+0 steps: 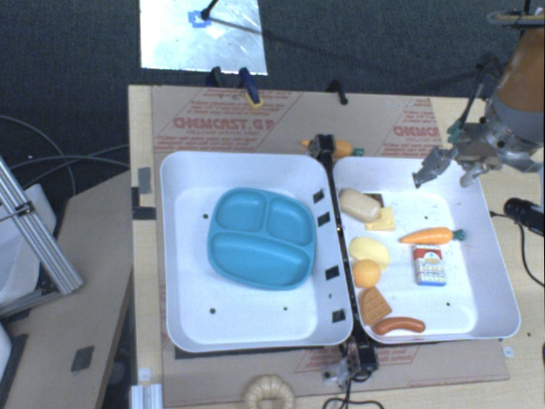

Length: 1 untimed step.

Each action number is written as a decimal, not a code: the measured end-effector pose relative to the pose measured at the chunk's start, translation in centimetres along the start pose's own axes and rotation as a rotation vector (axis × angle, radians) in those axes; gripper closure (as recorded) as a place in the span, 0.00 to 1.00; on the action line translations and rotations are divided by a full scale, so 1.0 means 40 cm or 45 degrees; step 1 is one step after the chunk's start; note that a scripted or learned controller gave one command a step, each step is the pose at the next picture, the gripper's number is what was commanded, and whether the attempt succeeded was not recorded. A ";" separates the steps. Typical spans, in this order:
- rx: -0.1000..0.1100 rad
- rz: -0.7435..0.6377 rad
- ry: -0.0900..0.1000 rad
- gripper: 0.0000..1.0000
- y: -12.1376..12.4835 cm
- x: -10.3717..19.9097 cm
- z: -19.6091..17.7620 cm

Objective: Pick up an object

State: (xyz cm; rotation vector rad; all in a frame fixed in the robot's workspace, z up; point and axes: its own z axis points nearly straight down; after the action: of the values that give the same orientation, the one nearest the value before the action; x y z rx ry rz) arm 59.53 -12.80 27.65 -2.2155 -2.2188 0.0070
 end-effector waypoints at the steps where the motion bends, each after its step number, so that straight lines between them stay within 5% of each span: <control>1: -0.012 -0.002 -0.001 0.00 0.004 0.000 -0.013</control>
State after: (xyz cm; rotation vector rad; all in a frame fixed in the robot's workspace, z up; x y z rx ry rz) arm 59.69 -12.79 28.18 -2.2189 -2.2257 -0.0018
